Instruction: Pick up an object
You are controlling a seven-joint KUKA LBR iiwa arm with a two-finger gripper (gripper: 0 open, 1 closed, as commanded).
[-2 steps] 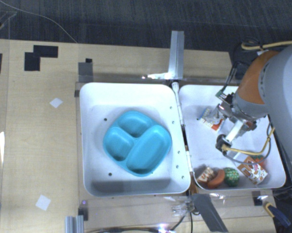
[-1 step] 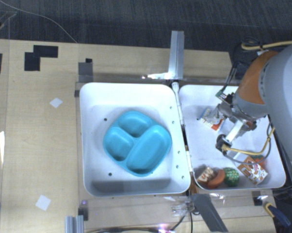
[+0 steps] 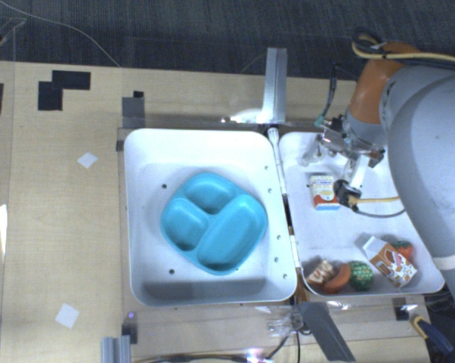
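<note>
Gripper point(image 3: 335, 144) low over the far end of the right bin point(image 3: 341, 233), close to its far left corner, at the tip of the grey arm point(image 3: 431, 165) with the orange band point(image 3: 371, 82), reaching in from the right. Cannot tell whether released or clenched.

Just on the near side of the gripper, a small carton point(image 3: 323, 190): white with a red-orange print and a blue lower edge, lying on the bin floor close to the left wall, apart from the gripper.

Further toward the near wall of the same bin, a row of small things. From left to right: a brown and white lump point(image 3: 320, 269), touching a red-orange piece point(image 3: 338, 280); just beside that, a green knobbly ball point(image 3: 361, 275); then a second carton point(image 3: 392, 264) with a brown and orange print, lying tilted near the right corner.

To the left, across the shared rims, the left bin point(image 3: 137, 172), holding a blue plate point(image 3: 212, 221) with three compartments, roughly in its middle, turned at a slant.

Beyond the bins, a metal post point(image 3: 276, 89) upright at the far end of the gap between them. Around everything, the pale wooden surface point(image 3: 54, 225), with black patches point(image 3: 61, 89) at its far left.
</note>
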